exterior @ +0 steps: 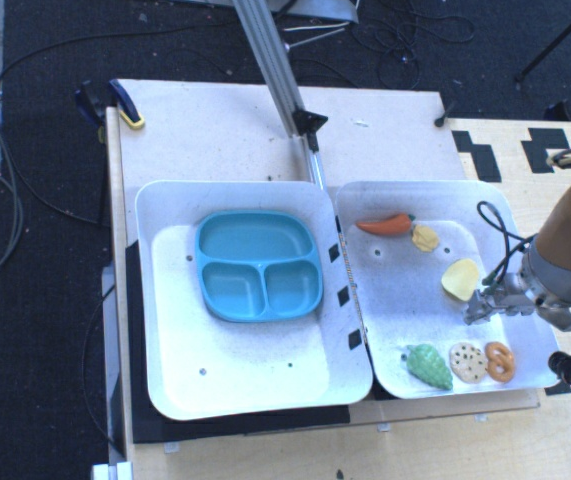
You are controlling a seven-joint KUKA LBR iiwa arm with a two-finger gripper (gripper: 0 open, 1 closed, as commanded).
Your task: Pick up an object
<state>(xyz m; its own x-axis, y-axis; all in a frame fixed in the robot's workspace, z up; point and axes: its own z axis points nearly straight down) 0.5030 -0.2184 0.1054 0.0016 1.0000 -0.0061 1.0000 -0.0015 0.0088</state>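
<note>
The right bin (pixel 395 298) holds several toy foods. An orange carrot (pixel 385 225) lies at its far side with a small yellow piece (pixel 425 237) beside it. A pale yellow wedge (pixel 459 279) sits at the right. Along the near edge lie a green leafy piece (pixel 428 364), a speckled cookie (pixel 467 361) and a brown pretzel (pixel 500 360). My gripper (pixel 479 308) hangs low at the bin's right side, just below the yellow wedge and above the cookie. Nothing shows between its fingers.
A blue divided tray (pixel 260 265) rests in the left bin (pixel 175 358). A slanted metal pole (pixel 270 53) rises behind the bins. The arm's body (pixel 570 243) and a black cable (pixel 500 230) cover the right bin's right rim.
</note>
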